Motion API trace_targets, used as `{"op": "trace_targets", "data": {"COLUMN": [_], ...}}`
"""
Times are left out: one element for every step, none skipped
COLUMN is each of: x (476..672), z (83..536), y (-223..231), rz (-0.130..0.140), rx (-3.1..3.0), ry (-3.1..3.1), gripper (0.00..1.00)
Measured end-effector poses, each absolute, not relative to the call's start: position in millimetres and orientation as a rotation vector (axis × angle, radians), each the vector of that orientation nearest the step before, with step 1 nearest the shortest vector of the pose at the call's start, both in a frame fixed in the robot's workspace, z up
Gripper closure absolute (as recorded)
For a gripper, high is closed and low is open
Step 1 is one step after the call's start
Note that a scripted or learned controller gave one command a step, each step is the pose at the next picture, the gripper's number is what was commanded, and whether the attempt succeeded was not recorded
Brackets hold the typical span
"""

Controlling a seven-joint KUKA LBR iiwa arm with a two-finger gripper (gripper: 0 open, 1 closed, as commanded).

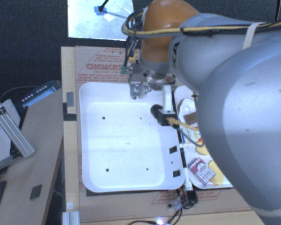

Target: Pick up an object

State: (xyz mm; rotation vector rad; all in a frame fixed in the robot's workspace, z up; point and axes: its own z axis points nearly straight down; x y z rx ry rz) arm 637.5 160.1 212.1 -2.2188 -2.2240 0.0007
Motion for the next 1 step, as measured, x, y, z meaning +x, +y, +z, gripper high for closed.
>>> {"op": "trace_targets", "data": {"x": [642.8], "z": [197.7], "y": [165.5], "rz": [0.0], "rx": [-2.215], "ry": [-2.228], "gripper": [1.0]}}
